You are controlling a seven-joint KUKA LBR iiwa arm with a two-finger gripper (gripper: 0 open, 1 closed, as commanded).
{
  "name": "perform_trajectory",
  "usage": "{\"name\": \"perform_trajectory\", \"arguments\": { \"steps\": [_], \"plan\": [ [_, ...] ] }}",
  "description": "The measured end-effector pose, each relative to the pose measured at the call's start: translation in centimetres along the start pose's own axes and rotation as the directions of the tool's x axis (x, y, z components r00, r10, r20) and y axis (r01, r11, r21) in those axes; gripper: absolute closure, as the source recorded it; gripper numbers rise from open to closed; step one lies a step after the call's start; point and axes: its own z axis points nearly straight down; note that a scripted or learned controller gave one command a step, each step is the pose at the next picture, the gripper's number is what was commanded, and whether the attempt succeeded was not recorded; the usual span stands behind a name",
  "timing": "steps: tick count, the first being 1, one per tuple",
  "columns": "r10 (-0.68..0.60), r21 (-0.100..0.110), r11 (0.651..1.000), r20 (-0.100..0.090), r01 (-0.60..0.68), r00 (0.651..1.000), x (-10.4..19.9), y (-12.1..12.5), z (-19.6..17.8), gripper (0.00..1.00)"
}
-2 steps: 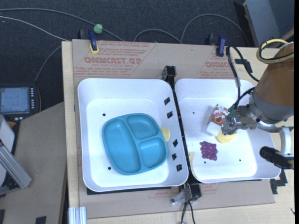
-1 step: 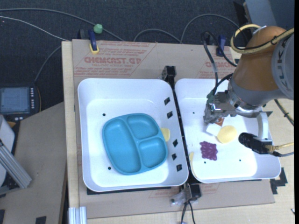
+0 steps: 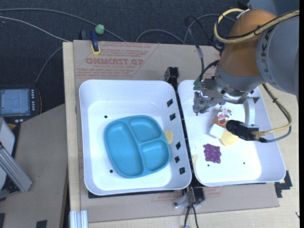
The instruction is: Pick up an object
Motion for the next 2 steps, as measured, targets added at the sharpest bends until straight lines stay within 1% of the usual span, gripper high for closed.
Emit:
{"name": "perform_trajectory", "arguments": {
  "steps": [1,2],
  "plan": [
    [0.0,0.002,1.0,0.0,0.0,1.0,5.5,2.6,0.5,1.0],
    [0.001,0.001,1.0,0.0,-0.001,1.0,9.3,6.2,0.8,1.0]
  ]
}}
